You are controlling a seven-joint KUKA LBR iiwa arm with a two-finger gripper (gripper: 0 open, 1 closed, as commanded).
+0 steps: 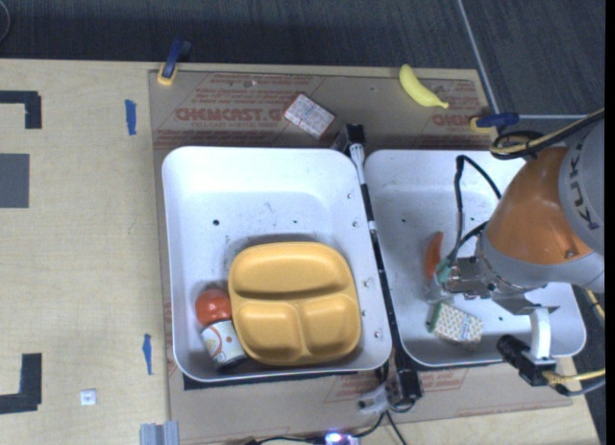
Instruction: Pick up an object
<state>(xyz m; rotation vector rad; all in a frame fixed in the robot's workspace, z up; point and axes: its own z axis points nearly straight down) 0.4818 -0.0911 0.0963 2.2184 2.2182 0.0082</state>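
The right bin (480,169) holds a slim orange-red object (433,254) near its left wall and a white packet with a green pattern (455,324) at its front. My gripper (452,284) hangs low in this bin between those two things, just above the packet. The grey and orange wrist hides most of it. In the left bin (192,184) lie a yellow divided tray (293,299) and a small white bottle with an orange cap (218,323), which stands against the tray's left side.
A yellow banana (422,87) and a small patterned box (308,114) lie on the cardboard behind the bins. Blue clamps (173,59) hold the board's corners. A black divider (370,241) runs between the bins, and cables trail along the right bin's front edge.
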